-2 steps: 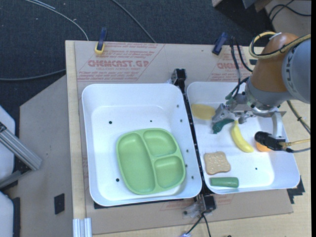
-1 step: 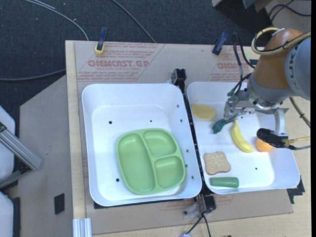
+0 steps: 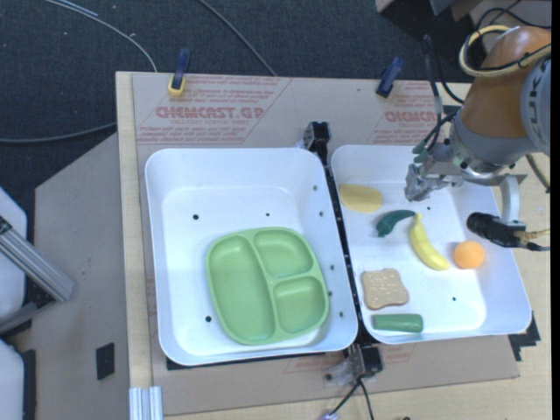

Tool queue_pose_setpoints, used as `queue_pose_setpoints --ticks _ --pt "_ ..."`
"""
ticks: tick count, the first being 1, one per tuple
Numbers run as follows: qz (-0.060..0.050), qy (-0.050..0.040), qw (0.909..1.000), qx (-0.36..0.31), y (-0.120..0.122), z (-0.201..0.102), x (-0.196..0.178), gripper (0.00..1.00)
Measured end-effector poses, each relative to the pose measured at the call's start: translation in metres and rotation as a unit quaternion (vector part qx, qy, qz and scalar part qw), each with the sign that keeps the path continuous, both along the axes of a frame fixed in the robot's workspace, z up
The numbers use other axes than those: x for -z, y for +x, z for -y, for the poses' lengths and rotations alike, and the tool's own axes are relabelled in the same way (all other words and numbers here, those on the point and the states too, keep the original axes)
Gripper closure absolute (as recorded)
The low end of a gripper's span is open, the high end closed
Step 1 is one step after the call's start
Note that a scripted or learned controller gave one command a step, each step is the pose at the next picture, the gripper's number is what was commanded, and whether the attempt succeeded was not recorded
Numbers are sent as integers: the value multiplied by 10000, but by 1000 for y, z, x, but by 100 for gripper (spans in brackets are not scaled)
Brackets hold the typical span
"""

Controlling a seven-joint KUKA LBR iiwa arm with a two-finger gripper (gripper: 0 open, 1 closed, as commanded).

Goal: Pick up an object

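**Claw sits over back of right bin, nearest targets lie toward the front-left of it**

Claw (image 3: 422,185) hangs over the rear part of the right bin (image 3: 516,309), arm coming in from the right. Nothing visible between the fingers. How far open they are: can't tell at this angle, the tips blur into the wrist hardware.

Candidates, all loose on the right bin floor:
- yellow lemon-like piece (image 3: 360,198): just left of the claw, near the divider between the bins. Long axis roughly left-right.
- dark green curved piece (image 3: 394,221): just in front of the claw and slightly left. Closest by my read. Axis runs slanted, high end to the right.
- banana (image 3: 428,245): directly in front of the claw, its top end touching or nearly touching the green piece. Axis runs near-to-far with a slight lean.
- orange (image 3: 470,255): front-right of the claw, just beside the banana tip.
- toast slice (image 3: 384,288) and green pickle-shaped piece (image 3: 397,323): near the front rim, well apart from the claw.

Left bin (image 3: 175,234) carries the green divided plate (image 3: 266,283), not a sensible pick.

Judgement: shortest move is down and slightly forward-left onto the dark green piece. Fingers should close across its slanted axis, so wrist yaw matters. Risk: the banana crowds it, a finger may land on both.
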State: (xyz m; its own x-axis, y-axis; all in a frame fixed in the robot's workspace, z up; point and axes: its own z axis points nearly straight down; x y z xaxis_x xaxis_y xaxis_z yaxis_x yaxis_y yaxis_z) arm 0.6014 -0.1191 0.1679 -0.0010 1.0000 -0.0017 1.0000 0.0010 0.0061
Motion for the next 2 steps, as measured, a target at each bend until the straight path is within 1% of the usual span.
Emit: queue_pose_setpoints --ticks 1,2 --pt "5 -2 10000 1 -9 -1 -53 100" --pt "15 -4 10000 -1 -7 -1 -107 100"
